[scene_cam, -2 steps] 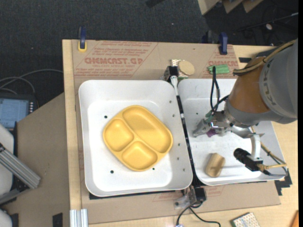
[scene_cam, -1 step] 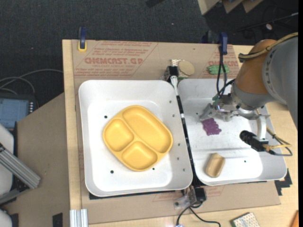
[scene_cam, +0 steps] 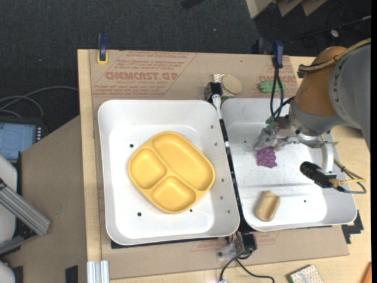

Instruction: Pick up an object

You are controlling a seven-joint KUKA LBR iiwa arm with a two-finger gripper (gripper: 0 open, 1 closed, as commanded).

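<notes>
Two white bins sit side by side on the worktop (scene_cam: 147, 69), which is covered by a brown sheet with red print. Starting at the bottom of the frame, a small tan cylinder-shaped block (scene_cam: 267, 206) lies in the lower part of the right bin (scene_cam: 336, 208), near its front rim and well apart from everything else in there. Left of it, the left bin (scene_cam: 112, 158) holds a yellow divided tray (scene_cam: 171, 171) with three compartments, lying roughly in the middle and turned at a slant.

Higher in the frame, a purple lumpy thing (scene_cam: 267, 157) rests on the floor of the right bin, about centre. Just above it hangs the claw (scene_cam: 272, 135), reaching in from the right on the grey arm (scene_cam: 347, 93) with its orange band (scene_cam: 315, 87). The metal fingers point down and to the left, close over the purple thing, though whether they touch it I cannot tell, and I cannot tell how far apart they stand either. Nothing is plainly caught between them. A black part of the arm (scene_cam: 315, 174) with a cable sticks out to the right of the purple thing.

Farther up, on the brown sheet beyond the bins, lie a round tan disc (scene_cam: 233, 85) and a small green thing (scene_cam: 268, 87).
</notes>
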